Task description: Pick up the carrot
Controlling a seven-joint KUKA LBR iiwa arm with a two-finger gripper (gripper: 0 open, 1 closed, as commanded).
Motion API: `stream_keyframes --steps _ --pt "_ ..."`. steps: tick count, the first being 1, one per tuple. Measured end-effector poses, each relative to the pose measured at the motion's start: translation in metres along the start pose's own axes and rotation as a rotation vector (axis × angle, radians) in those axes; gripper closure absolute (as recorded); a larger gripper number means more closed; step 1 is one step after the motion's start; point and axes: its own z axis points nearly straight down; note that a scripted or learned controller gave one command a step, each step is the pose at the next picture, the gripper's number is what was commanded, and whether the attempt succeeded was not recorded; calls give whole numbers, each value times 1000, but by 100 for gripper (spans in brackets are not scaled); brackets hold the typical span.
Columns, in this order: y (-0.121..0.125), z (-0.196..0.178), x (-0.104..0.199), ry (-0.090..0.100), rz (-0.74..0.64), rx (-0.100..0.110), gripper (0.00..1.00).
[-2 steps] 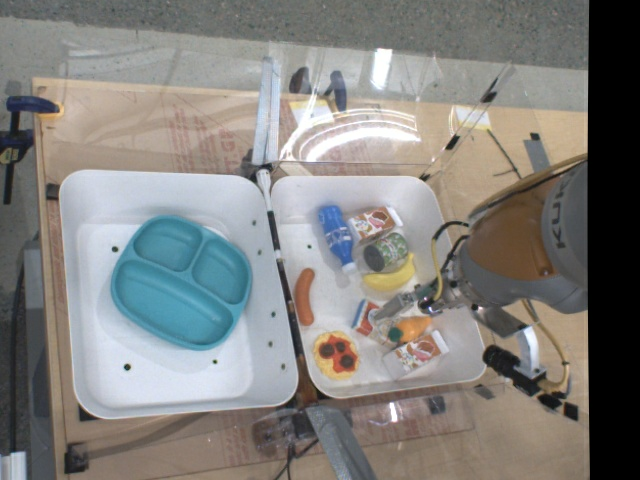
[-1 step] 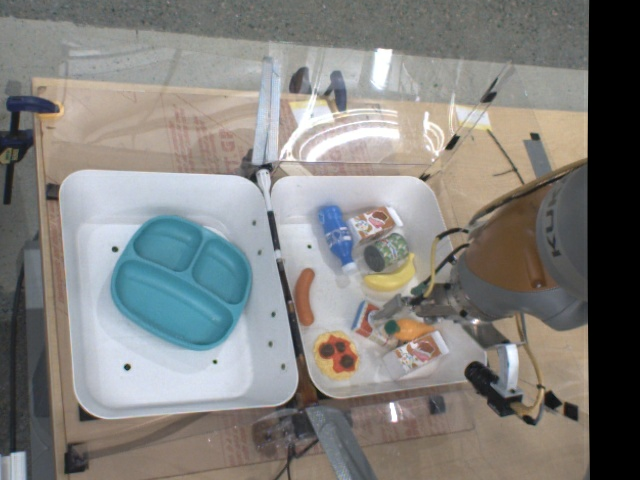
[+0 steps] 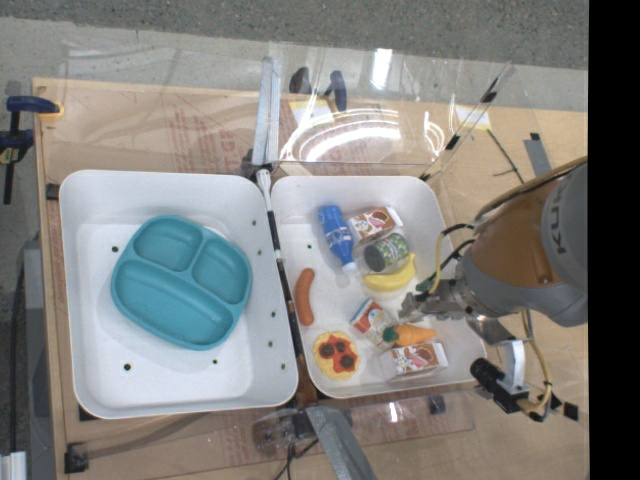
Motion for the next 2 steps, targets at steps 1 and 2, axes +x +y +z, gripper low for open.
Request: stream_keyframes --steps 1,2 --pt "0 0 0 0 -1 0 0" --pt "-6 12 3 1 -322 -2 0"
